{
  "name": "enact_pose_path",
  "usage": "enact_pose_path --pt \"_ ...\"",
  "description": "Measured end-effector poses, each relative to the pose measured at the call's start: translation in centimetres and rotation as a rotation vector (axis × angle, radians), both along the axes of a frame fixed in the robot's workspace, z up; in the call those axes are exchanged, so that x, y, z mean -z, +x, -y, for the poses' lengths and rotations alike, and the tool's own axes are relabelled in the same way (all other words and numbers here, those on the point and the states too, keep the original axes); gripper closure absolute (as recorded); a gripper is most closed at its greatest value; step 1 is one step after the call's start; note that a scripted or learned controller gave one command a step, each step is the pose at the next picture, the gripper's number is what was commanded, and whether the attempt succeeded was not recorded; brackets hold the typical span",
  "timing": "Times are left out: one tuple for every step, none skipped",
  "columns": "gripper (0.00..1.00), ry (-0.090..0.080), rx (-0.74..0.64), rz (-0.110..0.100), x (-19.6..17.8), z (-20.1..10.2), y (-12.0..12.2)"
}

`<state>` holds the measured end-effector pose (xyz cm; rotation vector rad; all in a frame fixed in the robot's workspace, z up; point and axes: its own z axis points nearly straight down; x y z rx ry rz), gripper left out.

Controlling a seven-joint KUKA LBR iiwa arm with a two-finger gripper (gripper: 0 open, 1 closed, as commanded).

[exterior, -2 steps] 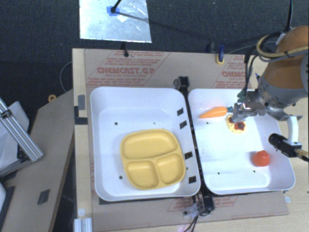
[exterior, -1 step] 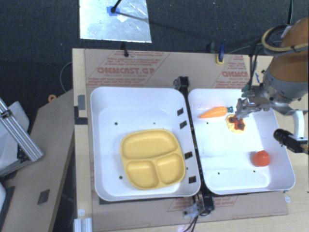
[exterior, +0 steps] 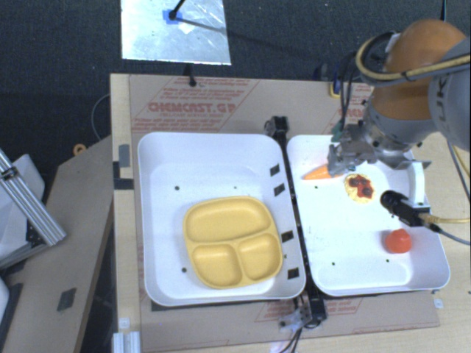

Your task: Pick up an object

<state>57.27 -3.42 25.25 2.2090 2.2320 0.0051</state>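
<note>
**Figure: One arm, two bins, four loose things**

Seen from my remote station. Two shallow white bins stand side by side: the left bin point(exterior: 213, 160) and the right bin point(exterior: 346, 259).

The left bin holds one item, a yellow divided tray point(exterior: 232, 240) with three compartments. It lies flat toward the near side.

The right bin holds three items:
- one orange carrot point(exterior: 316, 173), lying toward the far wall with its point toward the divide
- one small pale disc with red topping point(exterior: 359, 187)
- one red-orange ball point(exterior: 398, 241), nearer the front and well apart from the other two

The gripper point(exterior: 343, 162) is low over the carrot's thick end and covers it, so I cannot tell whether the gripper is open, closed or gripping the carrot. The disc lies just beside the gripper. It is the nearest thing that crowds the carrot. The arm point(exterior: 423, 46), with its orange band, fills the far right corner above that bin.

Four small black tabs point(exterior: 279, 190) sit along the left bin's wall by the divide. Both bins rest on a brown board point(exterior: 243, 98) printed in red with "CHEMCAST"; the smaller print is too fine for me to read. Beyond the board lies one silvery sheet point(exterior: 147, 28) bearing a blue patch point(exterior: 171, 17). One aluminium rail point(exterior: 29, 208) shows at the view's left.
</note>
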Motion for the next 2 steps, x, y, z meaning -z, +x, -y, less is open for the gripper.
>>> enact_pose_path --pt "1.0 0.0 0.0 0.0 0.1 -4.9 1.1" --pt "1.0 0.0 0.0 -0.001 0.8 -11.0 1.8"
